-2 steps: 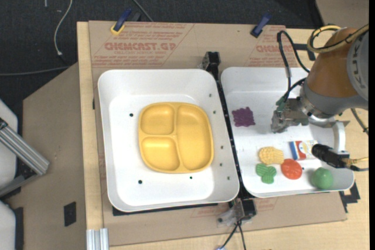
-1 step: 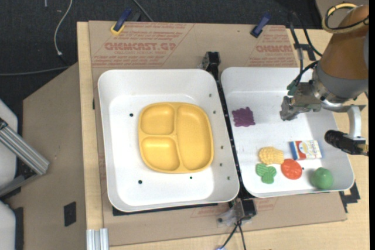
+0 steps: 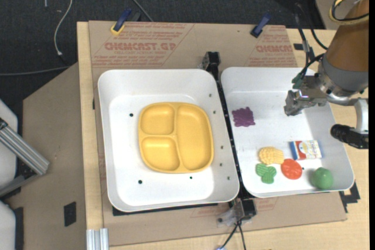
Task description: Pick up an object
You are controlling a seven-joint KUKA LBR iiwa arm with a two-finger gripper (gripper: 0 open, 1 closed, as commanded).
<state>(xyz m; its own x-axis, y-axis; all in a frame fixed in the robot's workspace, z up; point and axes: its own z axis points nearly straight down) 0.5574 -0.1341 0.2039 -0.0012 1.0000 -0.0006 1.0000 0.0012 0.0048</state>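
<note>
The right bin (image 3: 258, 82) holds several small toy foods. A purple grape bunch (image 3: 243, 117) lies near its left wall. Toward the front sit a yellow corn piece (image 3: 270, 155), a green broccoli piece (image 3: 265, 173), a red tomato (image 3: 291, 170), a green ball (image 3: 321, 178) and a small white, blue and red carton (image 3: 305, 150). My gripper (image 3: 296, 105) hangs over the right bin's back right part, right of the grapes and behind the carton. Nothing shows in its grasp.
The left bin (image 3: 117, 96) holds a yellow plate (image 3: 176, 137) with three compartments. Both bins rest on a cardboard sheet (image 3: 176, 38) held by blue clips. A black clamp (image 3: 211, 60) sits between the bins at the back. Cables lie on the dark floor.
</note>
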